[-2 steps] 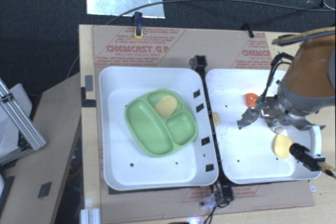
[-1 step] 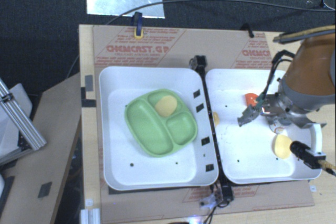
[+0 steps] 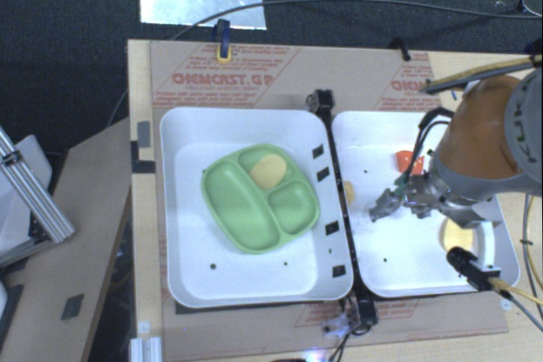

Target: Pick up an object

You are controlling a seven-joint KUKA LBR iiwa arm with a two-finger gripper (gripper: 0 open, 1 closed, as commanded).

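The arm point(image 3: 488, 136) reached in from the right and hung over the right bin point(image 3: 373, 267), its grey body and orange band covering much of that bin's far right side. The wrist bent down and toward the left, so the gripper point(image 3: 383, 206) pointed out over the middle of the bin's white floor. Its dark fingers looked to sit close together with nothing visible between them, though at that slant and size I could not tell for sure how wide they stood.

Just behind the wrist a small orange object point(image 3: 405, 158) lay on the bin floor, partly hidden by a black cable. A pale yellow object point(image 3: 458, 233) showed under the arm near the bin's right side, and a small yellowish piece point(image 3: 349, 192) rested against the divider between the bins.

In the left bin point(image 3: 195, 267) sat a green compartment tray point(image 3: 254, 203), tilted, with a yellow round object point(image 3: 270, 171) lying in its upper compartment
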